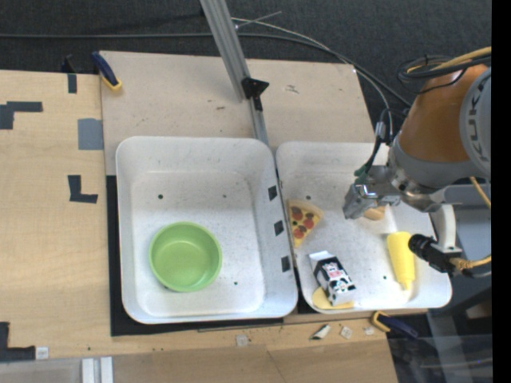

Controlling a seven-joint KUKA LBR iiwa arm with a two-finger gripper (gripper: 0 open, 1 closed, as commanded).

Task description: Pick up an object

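My gripper (362,203) hangs low over the middle of the right bin (335,159), coming in from the right. A small tan object (374,211) lies right under it, partly hidden by the gripper; whether they touch is unclear. To its left lies a pizza slice (303,220). A yellow bottle (402,258) lies near the bin's right side. A black and white carton (333,277) rests at the front of the bin on a flat yellow piece (321,298).
The left bin (136,162) holds a green bowl (185,255) at its front left. A slanted metal pole (231,50) crosses above the bins' divider. Cables (367,82) run behind the right bin. Small scraps (321,331) lie on the bench in front.
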